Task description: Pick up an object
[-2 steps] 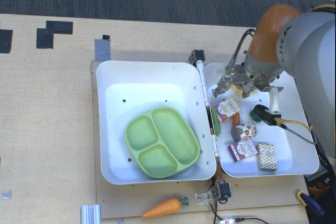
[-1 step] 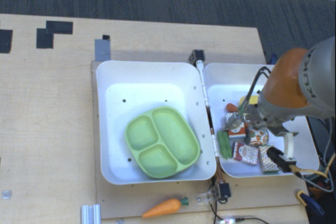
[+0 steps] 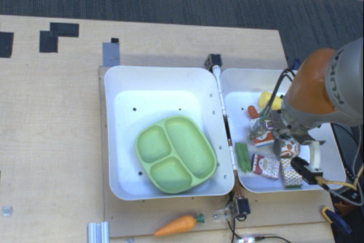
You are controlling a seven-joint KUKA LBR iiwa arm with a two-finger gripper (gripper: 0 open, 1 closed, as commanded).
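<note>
Arm: it reaches in from the right, the orange band over the right bin (image 3: 340, 171), wrist pointing down into the clutter.
Gripper (image 3: 272, 135): low in the right bin, amid the small items near its middle.
Fingers: I cannot tell whether they are spread or pressed together; the wrist hides them.
Likely target: the small packets (image 3: 265, 166) lie just toward the near edge of the bin from the gripper, the green stick (image 3: 243, 156) to its left.
Green stick's axis: running roughly from far to near, along the bin's left wall.
Other items: a yellow piece (image 3: 266, 99) sits on the far side.
Left bin (image 3: 122, 94): it holds a green divided tray (image 3: 176, 153).
Desk (image 3: 51, 139): a toy carrot (image 3: 177, 225) lies in front of the bins.
</note>
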